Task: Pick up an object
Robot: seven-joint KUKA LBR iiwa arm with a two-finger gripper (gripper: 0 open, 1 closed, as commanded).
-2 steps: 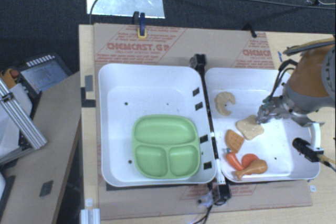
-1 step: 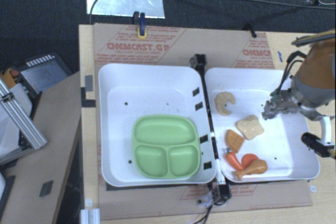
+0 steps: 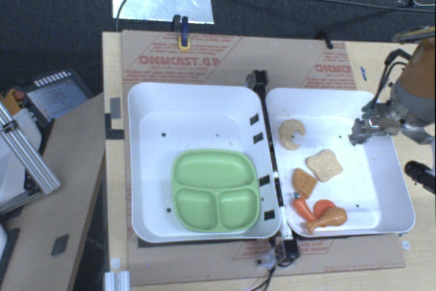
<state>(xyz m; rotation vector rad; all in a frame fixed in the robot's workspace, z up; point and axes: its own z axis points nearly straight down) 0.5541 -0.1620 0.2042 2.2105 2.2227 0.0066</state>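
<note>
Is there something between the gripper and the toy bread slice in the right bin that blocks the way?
Nothing visible does. The gripper is above the right bin near its right side, and the bread slice lies to its lower left across bare bin floor. The croissant and waffle sit off that line.

arm (image 3: 417, 88) cut off at right edge, tool (image 3: 360, 131) fingers too small to tell

The bench (image 3: 112, 167) bears a printed cardboard sheet (image 3: 204, 54) reaching its far edge; on that sit two white bins, the left bin (image 3: 146, 105) and right bin (image 3: 392, 177), touching along the middle
</note>
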